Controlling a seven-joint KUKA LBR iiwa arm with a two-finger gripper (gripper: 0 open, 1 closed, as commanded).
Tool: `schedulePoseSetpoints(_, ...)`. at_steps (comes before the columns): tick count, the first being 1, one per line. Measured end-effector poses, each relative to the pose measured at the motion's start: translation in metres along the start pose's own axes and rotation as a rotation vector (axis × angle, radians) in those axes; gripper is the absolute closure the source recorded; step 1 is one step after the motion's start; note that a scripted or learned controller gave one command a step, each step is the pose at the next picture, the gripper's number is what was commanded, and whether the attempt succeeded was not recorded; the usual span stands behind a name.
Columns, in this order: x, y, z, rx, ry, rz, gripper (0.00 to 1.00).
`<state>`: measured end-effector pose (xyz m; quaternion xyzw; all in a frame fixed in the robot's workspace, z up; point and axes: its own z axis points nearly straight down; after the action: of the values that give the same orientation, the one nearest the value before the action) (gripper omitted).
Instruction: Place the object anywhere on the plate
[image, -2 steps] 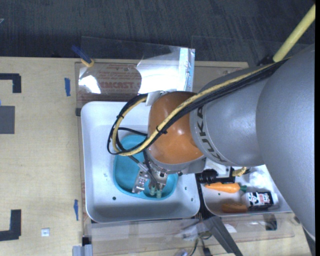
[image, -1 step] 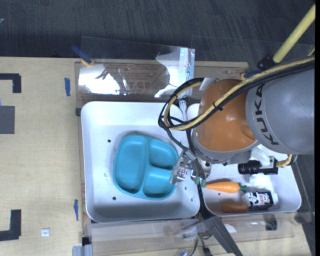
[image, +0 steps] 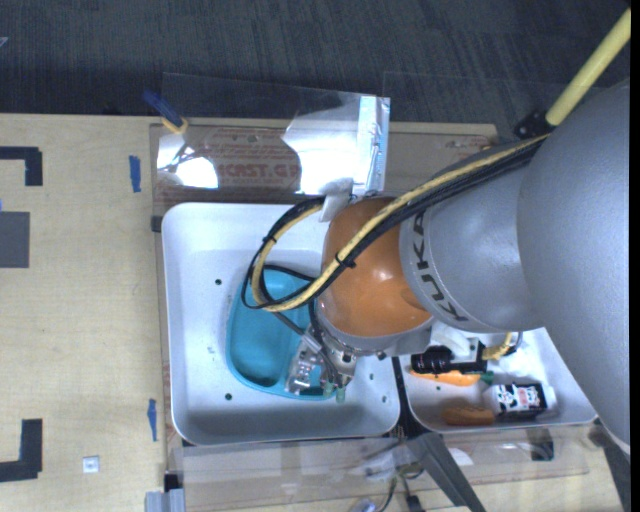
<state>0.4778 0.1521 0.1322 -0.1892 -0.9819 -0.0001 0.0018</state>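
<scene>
A blue plate (image: 258, 335) lies in the left white bin (image: 195, 300), towards its right side. The arm's orange band (image: 370, 275) and grey wrist cover the plate's right part. My gripper (image: 312, 372) hangs low over the plate's lower right rim. A small green bit (image: 338, 392) shows just beside the gripper's tip, at the plate's edge. I cannot tell what it is or whether it is held.
The right bin (image: 560, 425) holds an orange piece (image: 462, 379), a black bottle with a white label (image: 520, 397) and a brown piece (image: 467, 414). A clear plastic sheet with white paper (image: 335, 150) lies behind the left bin. Yellow and black cables (image: 275, 262) loop over the plate.
</scene>
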Motion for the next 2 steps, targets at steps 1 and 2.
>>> schedulePoseSetpoints(1,-0.024,-0.054,0.005,0.001,-0.003,-0.070,1.00)
schedulePoseSetpoints(2,-0.048,-0.112,-0.098,-0.003,-0.011,-0.069,1.00)
